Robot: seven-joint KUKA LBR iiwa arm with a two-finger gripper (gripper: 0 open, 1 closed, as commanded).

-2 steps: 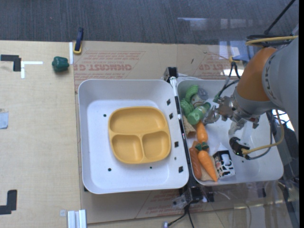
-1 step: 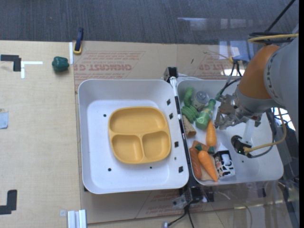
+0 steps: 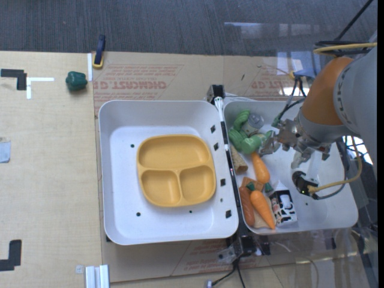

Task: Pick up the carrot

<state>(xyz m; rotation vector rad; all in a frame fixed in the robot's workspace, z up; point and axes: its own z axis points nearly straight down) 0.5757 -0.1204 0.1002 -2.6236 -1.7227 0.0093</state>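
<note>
**Inspector:** Progress on the pick, please. Where is the carrot?

**Operator:** Carrots, two that I can see, both lying in the right bin (image 3: pixel 336 212). One carrot (image 3: pixel 260 168) sits near the bin's left wall, just below the green toys (image 3: pixel 245 135). A second carrot (image 3: pixel 262 207) lies lower down, beside a small black-and-white box (image 3: pixel 283 207). Neither is lifted; both rest on the bin floor.

**Inspector:** And your gripper?

**Operator:** My gripper (image 3: pixel 271 143) is low over the same bin, close to the green toys and just above the upper carrot. Whether it is spread or pressed together I cannot tell; the wrist hides it from this angle. Nothing is visibly pinched.

**Inspector:** The left bin?

**Operator:** It holds a yellow tray (image 3: pixel 176 170), untouched by this job.

**Inspector:** Verdict?

**Operator:** I judge the approach roughly made, the grasp and lift outstanding. Crowding by the green toys could spoil the grip.
</note>
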